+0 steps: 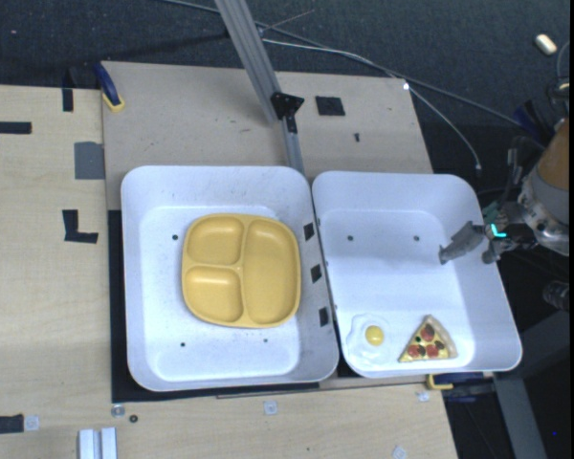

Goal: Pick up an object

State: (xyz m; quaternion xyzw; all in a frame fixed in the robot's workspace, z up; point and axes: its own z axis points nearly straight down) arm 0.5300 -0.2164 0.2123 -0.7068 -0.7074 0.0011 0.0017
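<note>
From my remote seat the pick had not happened yet, as far as I could judge: the gripper point(474, 242) hung over the right edge of the right bin point(392, 199), near its upper half, with nothing between its fingers that I could make out. Whether those fingers were spread or pressed together I could not tell, since they showed as one small grey blur against the white wall. Everything was left to do: come down on a thing, close, and lift. The nearest candidates lay at the bin's near edge, well apart from the gripper: a toy fried egg point(372, 336), flat and glossy with a round yellow yolk on a white blob, and just beside it a toy pizza slice point(429, 341), a small wedge with a tan crust and red dots on top. Both looked like thin, hard plastic, low against the floor and probably awkward to pinch. In the left bin point(153, 256) sat a yellow plate point(241, 270), smooth and rounded at the corners, moulded into three compartments. Both bins were shallow, white and matte, resting side by side on the pale wooden bench point(38, 304).
</note>
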